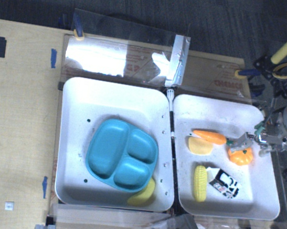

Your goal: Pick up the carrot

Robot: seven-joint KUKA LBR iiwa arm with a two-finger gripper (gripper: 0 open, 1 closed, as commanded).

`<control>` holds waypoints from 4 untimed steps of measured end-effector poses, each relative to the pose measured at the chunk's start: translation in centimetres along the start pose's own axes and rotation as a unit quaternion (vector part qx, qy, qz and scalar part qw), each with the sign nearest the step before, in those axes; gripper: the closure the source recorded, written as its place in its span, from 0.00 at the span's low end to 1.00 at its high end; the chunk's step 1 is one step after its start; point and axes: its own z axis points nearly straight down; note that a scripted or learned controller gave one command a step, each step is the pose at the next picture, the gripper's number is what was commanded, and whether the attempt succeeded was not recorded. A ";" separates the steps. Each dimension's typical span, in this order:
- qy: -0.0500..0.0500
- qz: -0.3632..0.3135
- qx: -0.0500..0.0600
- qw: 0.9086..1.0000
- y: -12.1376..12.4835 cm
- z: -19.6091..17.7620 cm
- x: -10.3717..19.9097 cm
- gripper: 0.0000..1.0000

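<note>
The table carried two shallow white bins side by side. The left bin held a blue divided plate with a yellow fruit-like piece tucked at its lower right edge. The right bin held the smaller things: a corn cob standing lengthwise near the front, a small black-and-white packet just beside it, a pale yellow wedge, an orange pepper-like piece, and the carrot.

The carrot lay in the upper middle of the right bin, its long axis running roughly left to right across the view, touching or overlapping the top of the yellow wedge. Its right end, green-tipped, pointed toward the arm.

The claw sat at the right bin's far right side, just above the orange piece. Whether its jaws were apart or together could not be told; the metal parts were too small and cluttered.

The carrot lay to the claw's left in the view, near but apart from it, with nothing seen between the fingers. A grasp would likely call for a short move leftward and closing across the carrot's narrow width.
</note>
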 end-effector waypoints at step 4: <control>0.000 0.040 -0.002 0.999 0.7 2.0 3.8 1.00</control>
